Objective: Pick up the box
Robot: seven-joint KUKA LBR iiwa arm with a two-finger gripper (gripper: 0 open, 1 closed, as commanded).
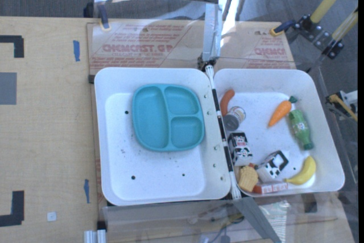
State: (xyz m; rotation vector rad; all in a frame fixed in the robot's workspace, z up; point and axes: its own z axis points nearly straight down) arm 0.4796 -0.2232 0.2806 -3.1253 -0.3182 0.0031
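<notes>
The left bin (pixel 108 179) holds a teal divided plate (pixel 168 117). In the right bin (pixel 324 99), a cow-patterned box (pixel 240 147) stands near the left wall, beside a can (pixel 232 119), carrot (pixel 280 112), green bottle (pixel 300 128) and banana (pixel 301 172).
</notes>
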